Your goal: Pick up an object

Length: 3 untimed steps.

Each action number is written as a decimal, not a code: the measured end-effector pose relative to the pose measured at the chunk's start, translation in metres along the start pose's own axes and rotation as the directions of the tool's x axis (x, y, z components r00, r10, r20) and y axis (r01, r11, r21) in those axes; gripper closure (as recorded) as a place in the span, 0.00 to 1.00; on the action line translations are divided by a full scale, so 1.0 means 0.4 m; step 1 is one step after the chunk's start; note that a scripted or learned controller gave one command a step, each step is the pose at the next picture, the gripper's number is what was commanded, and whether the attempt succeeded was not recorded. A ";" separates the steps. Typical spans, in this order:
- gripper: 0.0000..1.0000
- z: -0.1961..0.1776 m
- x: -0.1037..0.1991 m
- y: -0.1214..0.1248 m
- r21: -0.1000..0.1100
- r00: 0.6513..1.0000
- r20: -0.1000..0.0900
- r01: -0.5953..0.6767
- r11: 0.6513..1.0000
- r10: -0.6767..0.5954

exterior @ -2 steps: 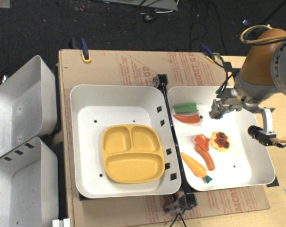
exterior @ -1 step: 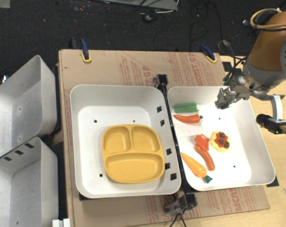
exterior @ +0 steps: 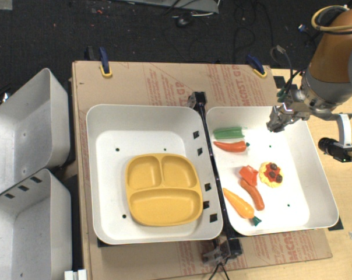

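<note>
Claw [exterior: 277,123] low over right bin's [exterior: 316,174] far edge, arm slanting down from right, finger gap unreadable

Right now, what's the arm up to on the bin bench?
The gripper sits at the far edge of the right bin, holding nothing visible. The toy food lies loose there: green pepper, red chili, carrot, sausage, small pizza. The yellow tray sits in the left bin.
</note>
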State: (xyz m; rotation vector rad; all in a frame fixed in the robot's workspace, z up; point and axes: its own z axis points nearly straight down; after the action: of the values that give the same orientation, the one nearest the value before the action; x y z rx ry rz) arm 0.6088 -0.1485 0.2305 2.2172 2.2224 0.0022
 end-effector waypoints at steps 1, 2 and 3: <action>1.00 -0.024 0.147 0.013 0.000 1.000 -0.002 0.006 1.000 -0.006; 1.00 0.005 0.287 0.014 0.003 1.000 -0.002 0.005 1.000 -0.005; 1.00 -0.022 0.423 0.021 0.001 1.000 -0.002 0.006 1.000 -0.006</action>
State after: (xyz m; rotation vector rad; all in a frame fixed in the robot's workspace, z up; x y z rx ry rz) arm 0.6167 0.0208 0.2393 2.2126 2.2301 0.0032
